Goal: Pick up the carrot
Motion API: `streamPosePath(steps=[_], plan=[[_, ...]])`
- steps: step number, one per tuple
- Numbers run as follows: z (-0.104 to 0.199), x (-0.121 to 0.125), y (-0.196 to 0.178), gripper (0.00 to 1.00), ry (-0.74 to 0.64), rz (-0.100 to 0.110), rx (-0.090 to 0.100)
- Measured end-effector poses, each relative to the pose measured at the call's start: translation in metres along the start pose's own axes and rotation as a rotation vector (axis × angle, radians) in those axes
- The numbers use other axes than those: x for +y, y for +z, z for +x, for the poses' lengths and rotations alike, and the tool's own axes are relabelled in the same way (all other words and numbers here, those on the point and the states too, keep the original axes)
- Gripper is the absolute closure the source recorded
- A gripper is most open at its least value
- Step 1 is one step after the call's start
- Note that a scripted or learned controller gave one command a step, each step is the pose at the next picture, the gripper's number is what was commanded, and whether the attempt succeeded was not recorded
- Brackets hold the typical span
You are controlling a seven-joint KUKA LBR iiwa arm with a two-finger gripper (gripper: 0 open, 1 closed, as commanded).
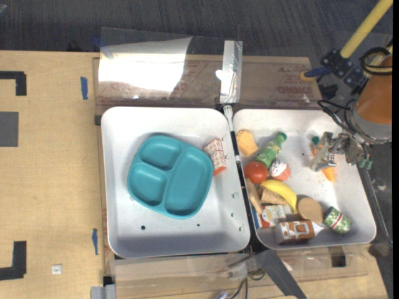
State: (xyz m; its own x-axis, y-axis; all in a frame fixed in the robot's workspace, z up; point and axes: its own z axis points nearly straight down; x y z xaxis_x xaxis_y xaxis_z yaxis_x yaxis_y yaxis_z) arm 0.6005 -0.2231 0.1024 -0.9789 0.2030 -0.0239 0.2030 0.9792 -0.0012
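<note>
End effector (329, 156) over the right bin (368, 226), with the carrot (328, 174) directly below it.

The arm (377, 98) enters from the right side of the desk (50, 167) and places the end effector above the far right part of the right bin. Whether its fingers are open or closed cannot be determined. The carrot, a small orange piece, lies on the bin floor just below the end effector, apart from the other items. To the left of the carrot, a cluster holds a green bottle (272, 148), a tomato (255, 171), a banana (280, 192) and a corn cob (246, 142). A brown bottle (295, 231) and a green can (337, 220) lie nearer the front wall. The left bin (118, 229) contains a teal divided plate (169, 175) with a small red-and-white carton (216, 156) at its right edge.
</note>
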Motion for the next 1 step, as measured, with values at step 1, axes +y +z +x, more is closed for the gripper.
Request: streamPosePath(steps=[1], plan=[[0.0005,0.0003,0.001,0.0,0.0,0.0,0.002]])
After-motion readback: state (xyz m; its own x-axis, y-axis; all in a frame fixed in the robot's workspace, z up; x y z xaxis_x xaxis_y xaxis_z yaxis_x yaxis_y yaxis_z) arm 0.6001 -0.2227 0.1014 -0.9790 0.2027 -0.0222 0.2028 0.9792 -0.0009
